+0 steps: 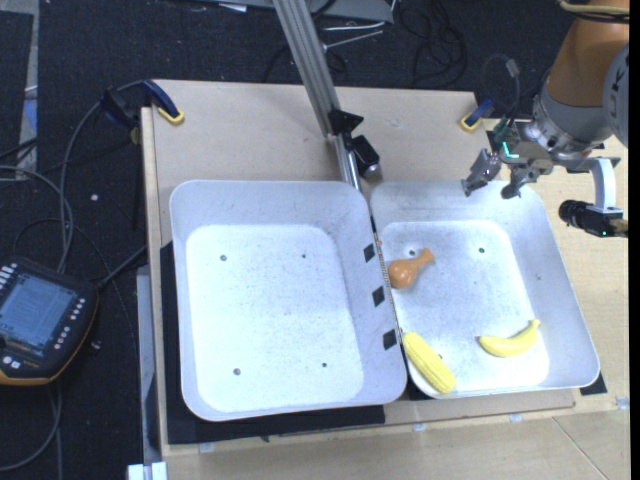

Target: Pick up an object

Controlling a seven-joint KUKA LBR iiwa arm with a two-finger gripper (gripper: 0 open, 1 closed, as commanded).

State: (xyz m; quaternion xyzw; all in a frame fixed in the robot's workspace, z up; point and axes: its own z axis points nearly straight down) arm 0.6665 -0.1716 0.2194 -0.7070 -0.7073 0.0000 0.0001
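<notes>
Hovering over the far edge of the right bin [560, 298], the gripper [495, 180] has its two fingers spread apart with nothing between them. Below it in that bin lie a toy chicken drumstick [409, 267], a banana [510, 340] and a corn cob [430, 362] by the near left corner.

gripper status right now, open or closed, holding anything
Gripper: open, holding nothing, above the far edge of the right bin.
</notes>
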